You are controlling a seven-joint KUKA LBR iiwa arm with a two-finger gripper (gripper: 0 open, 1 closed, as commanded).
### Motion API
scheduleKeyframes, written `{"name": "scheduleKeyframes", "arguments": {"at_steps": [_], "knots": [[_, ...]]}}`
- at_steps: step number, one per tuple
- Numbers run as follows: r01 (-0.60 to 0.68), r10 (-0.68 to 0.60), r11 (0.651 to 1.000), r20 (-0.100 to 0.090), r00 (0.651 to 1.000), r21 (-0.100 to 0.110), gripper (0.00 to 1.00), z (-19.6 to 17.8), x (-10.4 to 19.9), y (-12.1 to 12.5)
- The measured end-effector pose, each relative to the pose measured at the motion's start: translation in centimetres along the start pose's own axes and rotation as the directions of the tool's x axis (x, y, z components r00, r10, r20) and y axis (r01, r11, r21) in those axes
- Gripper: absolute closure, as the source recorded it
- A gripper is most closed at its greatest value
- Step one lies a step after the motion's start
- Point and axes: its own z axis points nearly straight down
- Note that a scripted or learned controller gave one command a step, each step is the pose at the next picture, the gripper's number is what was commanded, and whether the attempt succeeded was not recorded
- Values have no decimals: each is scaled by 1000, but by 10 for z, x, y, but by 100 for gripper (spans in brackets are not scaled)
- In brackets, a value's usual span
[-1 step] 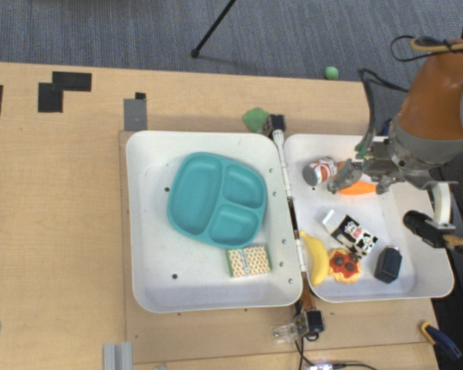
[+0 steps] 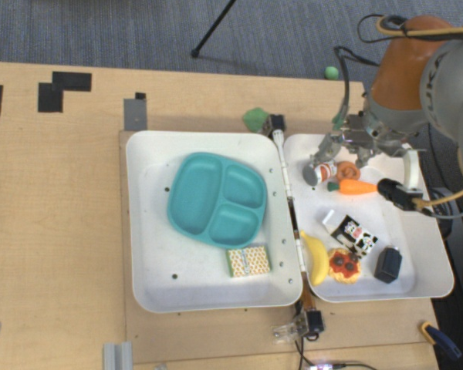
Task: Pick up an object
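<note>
A small round orange-and-white object [image 2: 346, 171] sits at the far end of the right bin [image 2: 436, 272], touching a smooth orange carrot [image 2: 356, 186] whose long axis runs left to right. My end effector [image 2: 337, 160] hangs directly over that round object, metal fingers spread to either side, pinching nothing. Nearer in the same bin lie a curved yellow banana [image 2: 318, 257], a black-and-white patterned piece [image 2: 355, 236] and a dark block [image 2: 388, 264]. The left bin [image 2: 150, 284] holds a glossy teal divided plate [image 2: 216, 197].
</note>
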Motion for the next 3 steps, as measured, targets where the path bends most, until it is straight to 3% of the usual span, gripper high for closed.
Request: {"name": "scheduleKeyframes", "arguments": {"at_steps": [1,2,3], "knots": [[-1,1,1000,1,1000,-4,0,87,-18,7],[-1,1,1000,0,1000,-6,100,76,-17,8],[-5,5,1000,1,1000,-3,100,-19,-17,-30]]}}
